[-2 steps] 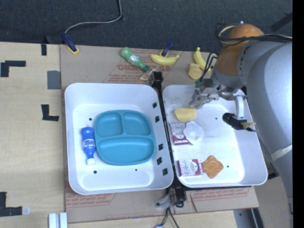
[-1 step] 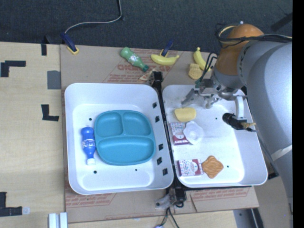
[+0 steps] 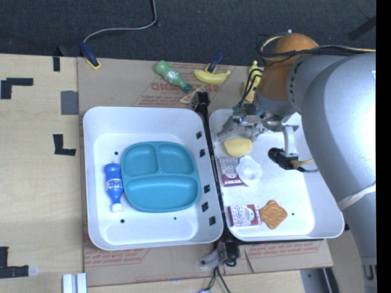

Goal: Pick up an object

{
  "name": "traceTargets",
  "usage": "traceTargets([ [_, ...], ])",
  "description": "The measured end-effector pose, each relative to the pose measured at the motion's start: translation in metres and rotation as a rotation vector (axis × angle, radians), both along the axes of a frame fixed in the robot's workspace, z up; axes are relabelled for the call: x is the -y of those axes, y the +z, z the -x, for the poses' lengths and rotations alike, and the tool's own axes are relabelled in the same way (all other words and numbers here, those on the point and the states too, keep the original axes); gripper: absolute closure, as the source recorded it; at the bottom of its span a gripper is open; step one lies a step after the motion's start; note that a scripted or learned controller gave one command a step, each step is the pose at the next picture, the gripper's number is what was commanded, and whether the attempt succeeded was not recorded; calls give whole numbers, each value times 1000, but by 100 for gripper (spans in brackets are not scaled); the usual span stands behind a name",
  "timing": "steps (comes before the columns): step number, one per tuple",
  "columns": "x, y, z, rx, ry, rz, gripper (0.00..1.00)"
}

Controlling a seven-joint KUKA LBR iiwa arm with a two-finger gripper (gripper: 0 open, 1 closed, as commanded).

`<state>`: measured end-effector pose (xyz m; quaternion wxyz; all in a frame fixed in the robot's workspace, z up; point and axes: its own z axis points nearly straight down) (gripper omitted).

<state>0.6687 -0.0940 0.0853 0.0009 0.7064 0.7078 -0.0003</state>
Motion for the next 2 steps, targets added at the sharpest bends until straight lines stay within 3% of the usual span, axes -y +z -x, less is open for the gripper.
traceTargets([
  [1,7,0,14,1,-1,1,0],
  [2,6,10,14,0,0,1,100],
])
